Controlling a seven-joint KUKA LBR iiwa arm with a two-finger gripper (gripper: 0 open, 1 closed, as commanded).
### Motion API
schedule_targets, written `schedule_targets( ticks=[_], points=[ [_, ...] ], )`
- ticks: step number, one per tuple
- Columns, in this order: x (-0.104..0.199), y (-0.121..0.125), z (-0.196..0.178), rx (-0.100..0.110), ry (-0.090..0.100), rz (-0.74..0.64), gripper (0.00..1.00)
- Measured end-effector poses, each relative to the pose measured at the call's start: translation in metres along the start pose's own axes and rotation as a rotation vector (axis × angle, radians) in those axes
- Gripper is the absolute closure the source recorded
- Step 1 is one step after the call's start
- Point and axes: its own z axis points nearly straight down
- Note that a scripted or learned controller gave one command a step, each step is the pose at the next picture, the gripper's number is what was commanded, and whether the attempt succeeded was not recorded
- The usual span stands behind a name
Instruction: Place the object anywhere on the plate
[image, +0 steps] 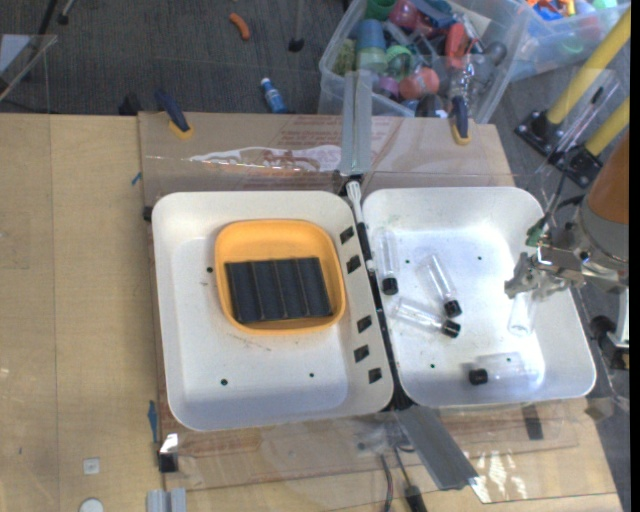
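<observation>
A clear vial (520, 316) stands nearly upright well to the right of the orange plate (228, 240), in the far-right part of the right bin (562, 372). The gripper (530, 280) sits just above the vial's upper end. The metal parts and the clear plastic blur together there, so it cannot be told whether the gripper is open or closed, or whether the vial is actually held.

Four more clear vials with black caps lie between that one and the plate, all in the right bin:
- The first vial (378, 258) is nearest the plate and lies along the bin's left wall.
- The second vial (438, 278) is tilted, further right of the plate, with its cap towards the camera.
- The third vial (422, 317) lies just below the second, and their caps are close together.
- The fourth vial (505, 368) is to the plate's lower right, near the bin's front rim.

The plate itself rests in the left bin (190, 385), a little above the middle. A dark ribbed block (278, 290) lies flat on it and covers most of its floor. A row of small black clips (365, 324) runs down the seam between the bins, just right of the plate. Beyond the plate, past the bench's far edge, is a clear crate (425, 55) of coloured items.
</observation>
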Motion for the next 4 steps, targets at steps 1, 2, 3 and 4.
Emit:
schedule_targets(
  ticks=[1, 2, 3, 4],
  points=[
    [0.035, 0.028, -0.03, -0.004, 0.0, -0.157, 1.0],
    [0.053, 0.068, -0.032, -0.004, -0.001, -0.291, 1.0],
    [0.067, 0.111, -0.019, -0.004, -0.001, -0.338, 1.0],
    [0.082, 0.108, -0.052, -0.006, -0.001, -0.508, 1.0]
  ],
)
